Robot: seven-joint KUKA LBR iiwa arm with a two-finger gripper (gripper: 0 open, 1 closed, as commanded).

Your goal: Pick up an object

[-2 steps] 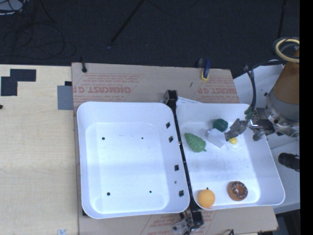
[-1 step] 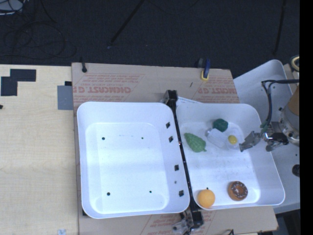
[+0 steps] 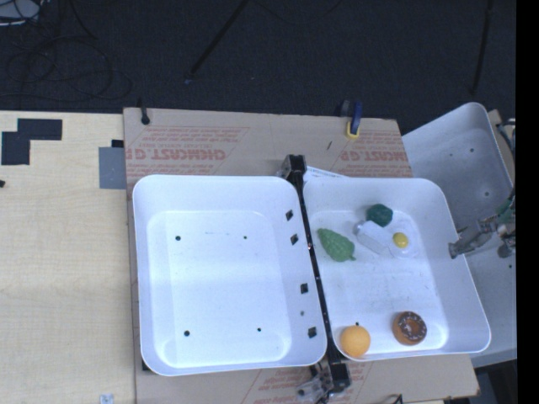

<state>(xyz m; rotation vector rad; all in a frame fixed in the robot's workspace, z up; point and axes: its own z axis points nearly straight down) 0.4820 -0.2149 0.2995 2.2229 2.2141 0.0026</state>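
White plastic forms two shallow bins on the table. At right of centre, the right bin (image 3: 459,310) holds a green leafy toy (image 3: 336,246), a dark green block (image 3: 380,215), a clear packet with a yellow piece (image 3: 386,238), an orange ball (image 3: 354,341) and a brown doughnut (image 3: 409,327). At the frame's right edge is the gripper (image 3: 468,244); I cannot tell its state.

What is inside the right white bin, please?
The right bin holds a green leafy piece, a clear bottle with dark green cap, a small yellow thing, an orange ball and a brown doughnut.
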